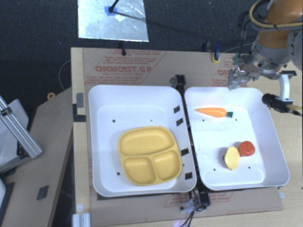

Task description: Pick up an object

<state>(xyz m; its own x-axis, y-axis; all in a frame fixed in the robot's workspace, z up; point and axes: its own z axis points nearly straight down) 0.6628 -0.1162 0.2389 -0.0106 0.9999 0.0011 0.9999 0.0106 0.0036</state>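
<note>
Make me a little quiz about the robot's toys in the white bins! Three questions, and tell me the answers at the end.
1. True or false: the carrot lies in the same bin as the yellow divided tray.
2. Which thing touches the red tomato? A) the carrot B) the yellow lemon-like piece C) the tray
3. Fill in: the gripper hangs over the far edge of the ____ bin, near the carrot's end of it.

Key:
1. False. The carrot is in the right bin; the tray is in the left bin.
2. B
3. right
</note>
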